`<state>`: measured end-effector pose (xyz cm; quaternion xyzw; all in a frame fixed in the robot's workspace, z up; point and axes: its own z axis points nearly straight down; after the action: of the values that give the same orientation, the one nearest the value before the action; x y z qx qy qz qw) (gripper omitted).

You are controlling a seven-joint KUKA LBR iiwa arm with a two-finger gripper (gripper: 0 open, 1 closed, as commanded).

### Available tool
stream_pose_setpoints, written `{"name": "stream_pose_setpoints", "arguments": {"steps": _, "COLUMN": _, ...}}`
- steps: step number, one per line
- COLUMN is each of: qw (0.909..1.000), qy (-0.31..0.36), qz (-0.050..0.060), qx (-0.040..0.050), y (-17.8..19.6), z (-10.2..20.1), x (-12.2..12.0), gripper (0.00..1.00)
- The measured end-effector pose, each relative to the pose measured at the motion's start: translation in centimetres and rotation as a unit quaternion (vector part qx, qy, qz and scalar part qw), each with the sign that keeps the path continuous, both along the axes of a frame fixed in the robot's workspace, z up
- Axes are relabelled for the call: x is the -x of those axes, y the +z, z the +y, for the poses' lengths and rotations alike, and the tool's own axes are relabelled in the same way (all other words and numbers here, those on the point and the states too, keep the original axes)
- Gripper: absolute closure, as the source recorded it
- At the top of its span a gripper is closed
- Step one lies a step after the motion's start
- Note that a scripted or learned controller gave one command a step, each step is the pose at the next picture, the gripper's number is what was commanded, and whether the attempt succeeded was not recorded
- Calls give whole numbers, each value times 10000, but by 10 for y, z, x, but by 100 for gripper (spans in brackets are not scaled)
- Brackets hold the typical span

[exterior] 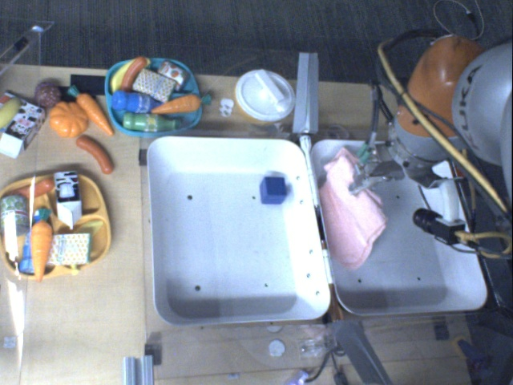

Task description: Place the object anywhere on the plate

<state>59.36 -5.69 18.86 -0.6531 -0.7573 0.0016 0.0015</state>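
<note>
Bench: carries two white bins, side by side.

Left bin: holds one item, a blue cube, lying toward 1 o'clock of the bin floor, apart from every wall.

Right bin: my arm and its black and yellow cables cover the 3 o'clock side. It holds one pink cloth, crumpled along the 9 o'clock wall.

My arm: cut off at the frame's right edge.

My gripper: it sits on the upper part of the pink cloth, at about 11 o'clock of the right bin. Its tip blends into the cloth folds, so I cannot tell whether it is open or closed, nor whether it has hold of the cloth.

Yellow tray: at 9 o'clock of the left bin, packed with toy food; pieces overlap and cannot be counted reliably.

Blue bowl: at 11 o'clock, also packed with toy food.

Round white dish: one, at 12 o'clock, on the bench just beyond the bins.

Loose toys: one pumpkin and one sausage.
</note>
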Motion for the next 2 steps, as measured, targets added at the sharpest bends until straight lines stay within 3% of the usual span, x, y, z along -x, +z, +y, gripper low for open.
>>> {"name": "stream_pose_setpoints", "arguments": {"steps": 1, "qw": 10000, "qy": 35, "qz": -17, "qx": -2, "y": 33, "z": 1, "x": -2, "gripper": 100}}
{"name": "stream_pose_setpoints", "arguments": {"steps": 2, "qw": 9791, "qy": 2032, "qz": -11, "qx": -9, "y": 40, "z": 54, "x": 6, "gripper": 100}}
